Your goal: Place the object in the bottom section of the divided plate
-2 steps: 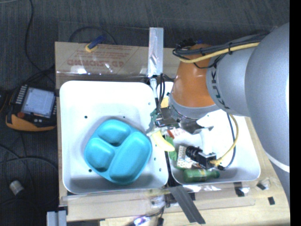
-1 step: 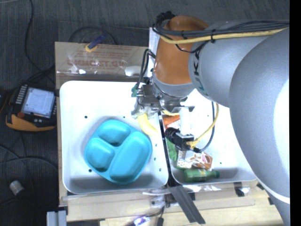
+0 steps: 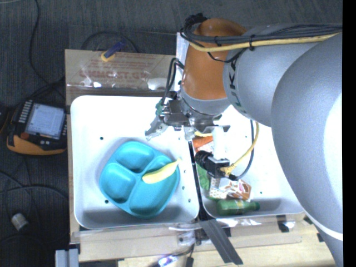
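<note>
Two white bins sit side by side; the left bin (image 3: pixel 83 149) holds a blue divided plate (image 3: pixel 125 177) with a yellow object (image 3: pixel 158 172) lying across its right section and rim. The gripper (image 3: pixel 172 120) hovers near the dividing wall, its grip unclear.

We see two white bins: the left bin (image 3: pixel 83 166) and the right bin (image 3: pixel 272 204), which holds a green bottle (image 3: pixel 238 206) and a printed packet (image 3: pixel 236 191). A handheld screen device (image 3: pixel 39 127) lies on the dark floor at left.
</note>
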